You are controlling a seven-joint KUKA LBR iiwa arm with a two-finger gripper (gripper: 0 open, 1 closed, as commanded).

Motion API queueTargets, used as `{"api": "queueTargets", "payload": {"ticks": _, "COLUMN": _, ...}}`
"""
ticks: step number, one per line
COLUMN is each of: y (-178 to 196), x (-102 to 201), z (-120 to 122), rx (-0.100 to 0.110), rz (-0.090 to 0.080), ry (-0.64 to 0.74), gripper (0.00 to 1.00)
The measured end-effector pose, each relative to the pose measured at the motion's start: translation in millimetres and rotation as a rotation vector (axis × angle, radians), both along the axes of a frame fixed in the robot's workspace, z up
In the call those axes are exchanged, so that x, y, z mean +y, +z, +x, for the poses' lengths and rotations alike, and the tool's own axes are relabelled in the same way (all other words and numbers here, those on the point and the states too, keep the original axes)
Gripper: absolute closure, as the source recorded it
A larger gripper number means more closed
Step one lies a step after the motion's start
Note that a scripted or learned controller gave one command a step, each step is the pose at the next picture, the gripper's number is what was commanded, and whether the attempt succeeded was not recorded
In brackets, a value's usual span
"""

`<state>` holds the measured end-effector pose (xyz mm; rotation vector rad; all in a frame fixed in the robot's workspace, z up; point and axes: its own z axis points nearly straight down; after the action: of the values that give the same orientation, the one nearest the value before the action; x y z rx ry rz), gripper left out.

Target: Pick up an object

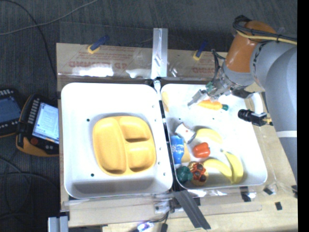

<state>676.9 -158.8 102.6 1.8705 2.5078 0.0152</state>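
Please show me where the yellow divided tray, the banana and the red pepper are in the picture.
yellow divided tray (pixel 124 144), camera view, on the ridge where its compartments meet, in the left bin.
banana (pixel 223 168), camera view, on the middle of its curved body, in the right bin.
red pepper (pixel 202 150), camera view, on its red body.

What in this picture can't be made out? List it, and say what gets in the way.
- Gripper in the camera view: too small and blurred against the white right bin to judge its state.
- Carrot: whether anything touches it is unclear; the gripper sits close beside it.
- Items by the bin divider: crowded and overlapping, so their identities stay uncertain.
- Yellow tray in the left bin: compartment depth unreadable from above.
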Motion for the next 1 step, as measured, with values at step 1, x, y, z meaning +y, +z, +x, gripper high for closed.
{"api": "queueTargets", "payload": {"ticks": 1, "y": 49.8, "x": 4.2, "z": -8.1, "rx": 0.018, "rz": 0.000, "ry": 0.007, "gripper": 0.00}}
